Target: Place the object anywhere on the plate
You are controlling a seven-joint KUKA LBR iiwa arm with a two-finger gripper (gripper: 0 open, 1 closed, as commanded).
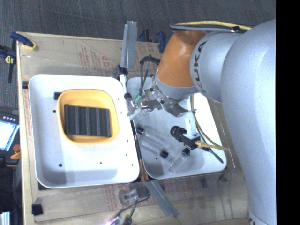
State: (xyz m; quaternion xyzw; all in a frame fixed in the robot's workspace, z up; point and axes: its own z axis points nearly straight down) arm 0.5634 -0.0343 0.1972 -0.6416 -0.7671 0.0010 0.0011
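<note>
A yellow plate (87, 97) with a dark ridged centre lies in the left white bin (47, 163). My gripper (139, 105) hangs low over the upper left corner of the right bin (211, 125), close to the wall between the two bins. Below it on the bin floor lie a clear plastic piece (149, 141), a small black piece (163, 153) and another clear piece (178, 162). The arm hides the upper part of the right bin, and whether anything is in the gripper cannot be made out.
The grey arm with its orange band (180, 60) covers the right bin's top and right side. A metal post (128, 46) stands behind the bins. Blue clamps (23, 40) sit on the bench's far left corner.
</note>
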